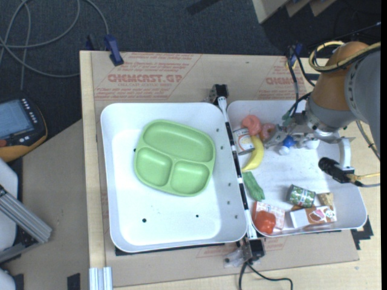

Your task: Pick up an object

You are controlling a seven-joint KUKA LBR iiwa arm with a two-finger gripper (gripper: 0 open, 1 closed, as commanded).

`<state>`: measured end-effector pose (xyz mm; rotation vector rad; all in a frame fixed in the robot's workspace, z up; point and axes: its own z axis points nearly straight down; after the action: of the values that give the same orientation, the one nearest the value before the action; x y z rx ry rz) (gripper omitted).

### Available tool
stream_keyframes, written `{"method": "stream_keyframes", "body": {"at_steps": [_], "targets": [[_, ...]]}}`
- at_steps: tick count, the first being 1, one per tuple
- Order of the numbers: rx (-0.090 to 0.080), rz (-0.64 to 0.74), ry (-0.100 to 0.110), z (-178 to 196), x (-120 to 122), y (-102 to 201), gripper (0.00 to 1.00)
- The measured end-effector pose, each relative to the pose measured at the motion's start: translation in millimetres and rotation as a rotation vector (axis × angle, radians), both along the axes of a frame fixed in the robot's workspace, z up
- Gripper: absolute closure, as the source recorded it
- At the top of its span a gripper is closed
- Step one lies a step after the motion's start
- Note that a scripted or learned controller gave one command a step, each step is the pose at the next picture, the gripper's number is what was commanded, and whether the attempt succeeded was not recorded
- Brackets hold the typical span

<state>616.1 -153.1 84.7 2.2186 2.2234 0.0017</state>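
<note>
two white bins on the tabletop — arm reaching in from the right

left bin (pixel 121 162) holds a green divided plate (pixel 174 157); right bin (pixel 357 207) has a banana (pixel 256 156), green can (pixel 301 195), tomato (pixel 264 222) — jaws (pixel 289 139) low near the banana, opening cannot be told.

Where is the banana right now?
The banana lies in the right bin, near its left wall, just below the pink donut and above the green pepper.
</note>
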Motion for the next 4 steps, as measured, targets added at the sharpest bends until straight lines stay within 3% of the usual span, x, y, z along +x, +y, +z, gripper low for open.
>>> {"method": "stream_keyframes", "body": {"at_steps": [1, 2, 3, 4], "targets": [[0.001, -0.011, 0.036, -5.3, 42.3, 16.9, 0.00], [-0.001, -0.003, 0.003, 0.3, 22.5, -43.9, 0.00], [-0.001, -0.004, 0.002, -0.6, -90.8, -55.8, 0.00], [0.002, -0.001, 0.003, -0.7, -137.3, 17.2, 0.00]]}}
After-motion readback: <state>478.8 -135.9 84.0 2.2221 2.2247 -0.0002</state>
